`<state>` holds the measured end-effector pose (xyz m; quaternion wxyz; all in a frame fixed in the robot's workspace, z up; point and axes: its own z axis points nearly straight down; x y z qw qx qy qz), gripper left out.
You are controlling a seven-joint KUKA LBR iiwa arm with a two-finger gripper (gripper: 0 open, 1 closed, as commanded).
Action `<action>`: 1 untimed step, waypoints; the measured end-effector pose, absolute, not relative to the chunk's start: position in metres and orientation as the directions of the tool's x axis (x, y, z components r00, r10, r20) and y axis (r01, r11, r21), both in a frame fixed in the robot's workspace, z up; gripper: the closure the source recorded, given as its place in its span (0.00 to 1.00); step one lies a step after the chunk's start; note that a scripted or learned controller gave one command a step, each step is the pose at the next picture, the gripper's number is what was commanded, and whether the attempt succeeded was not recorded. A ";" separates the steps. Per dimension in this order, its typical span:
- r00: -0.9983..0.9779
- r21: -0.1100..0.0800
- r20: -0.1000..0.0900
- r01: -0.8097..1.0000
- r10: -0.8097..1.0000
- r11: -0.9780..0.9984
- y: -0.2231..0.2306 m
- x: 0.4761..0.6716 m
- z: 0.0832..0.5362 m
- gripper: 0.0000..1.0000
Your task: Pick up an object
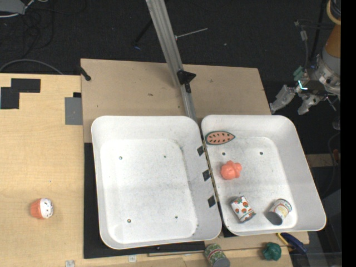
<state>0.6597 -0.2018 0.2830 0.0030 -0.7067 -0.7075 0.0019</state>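
Right bin (300, 143): two cans, one orange toy, one slice; pincer (295, 100) released.

In the right bin (295, 149), a watermelon slice (219, 138) lies flat near the far left corner, an orange-pink lump (231, 170) sits mid-left, and a spotted can (242, 209) and a tipped tin (278, 211) lie along the near edge.

The scene is viewed by 1 fixed camera, placed high above the bench (167, 88) and tilted down. Both white bins (146, 235) are framed whole, left of and below the gripper (296, 100).
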 end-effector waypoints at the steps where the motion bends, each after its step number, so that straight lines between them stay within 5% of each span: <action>1: -0.005 -0.003 0.000 1.000 1.000 0.005 -0.201 0.660 0.286 0.00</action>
